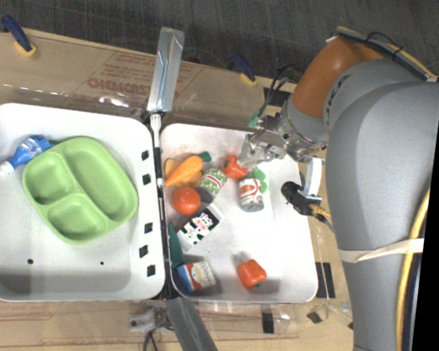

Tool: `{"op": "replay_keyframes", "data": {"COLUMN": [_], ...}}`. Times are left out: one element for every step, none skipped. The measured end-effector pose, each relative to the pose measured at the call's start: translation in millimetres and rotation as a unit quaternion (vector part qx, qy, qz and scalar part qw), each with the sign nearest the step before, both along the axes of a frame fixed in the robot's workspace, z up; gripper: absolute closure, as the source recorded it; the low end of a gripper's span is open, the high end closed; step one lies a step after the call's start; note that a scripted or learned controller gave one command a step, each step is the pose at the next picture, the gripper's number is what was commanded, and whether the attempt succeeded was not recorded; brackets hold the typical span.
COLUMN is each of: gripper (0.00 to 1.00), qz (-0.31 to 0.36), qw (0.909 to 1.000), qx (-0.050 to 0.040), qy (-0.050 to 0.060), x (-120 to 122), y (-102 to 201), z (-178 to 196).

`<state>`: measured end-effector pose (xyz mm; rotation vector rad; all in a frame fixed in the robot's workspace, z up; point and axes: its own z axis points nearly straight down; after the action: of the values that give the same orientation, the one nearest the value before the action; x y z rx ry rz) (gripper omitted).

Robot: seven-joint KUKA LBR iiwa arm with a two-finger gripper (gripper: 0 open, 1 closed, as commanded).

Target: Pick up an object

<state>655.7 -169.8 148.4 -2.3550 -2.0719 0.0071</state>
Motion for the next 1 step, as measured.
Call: {"op": "replay_keyframes", "data": {"gripper": [1.00], "qz": [0.047], "qw": [0.9989], "qx": [0.0008], "qy": [-0.001], "x": [-6.8], "y": [16.7], "z": [13.0]}}
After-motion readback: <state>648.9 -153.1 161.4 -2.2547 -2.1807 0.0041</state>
